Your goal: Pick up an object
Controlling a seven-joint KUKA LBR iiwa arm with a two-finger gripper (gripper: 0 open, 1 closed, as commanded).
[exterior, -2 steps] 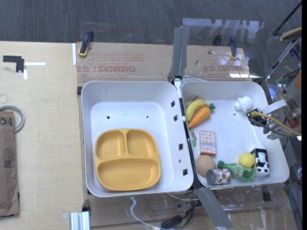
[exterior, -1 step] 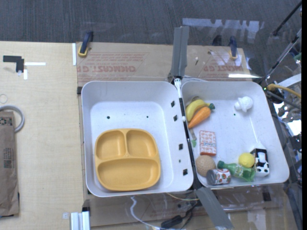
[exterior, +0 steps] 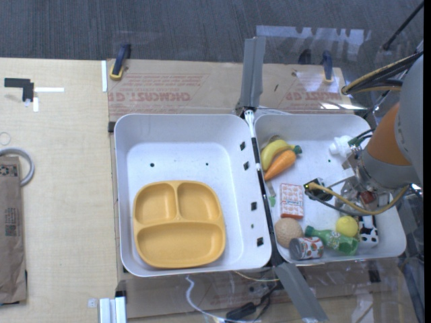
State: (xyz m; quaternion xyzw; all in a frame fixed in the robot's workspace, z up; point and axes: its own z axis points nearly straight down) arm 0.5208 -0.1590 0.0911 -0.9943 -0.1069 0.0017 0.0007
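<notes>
The right bin (exterior: 316, 123) holds several small items: a yellow banana (exterior: 272, 151), an orange carrot (exterior: 280, 165), a small printed box (exterior: 291, 200), a tan ball (exterior: 288, 231), a red and white can (exterior: 306, 248), a green bottle (exterior: 335, 241), a yellow lemon (exterior: 347, 226) and a black-and-white spotted piece (exterior: 367, 233). My gripper (exterior: 355, 199) hangs low over the right side of this bin, just above the lemon, wrapped in yellow and black cables. A white crumpled thing (exterior: 340, 145) lies behind it.
The left bin (exterior: 175, 136) contains a yellow divided plate (exterior: 180, 222). A metal divider (exterior: 253, 79) runs between the bins. Cardboard (exterior: 175, 86) lies behind them. The wooden bench (exterior: 54, 180) at left bears a brown bag (exterior: 11, 227).
</notes>
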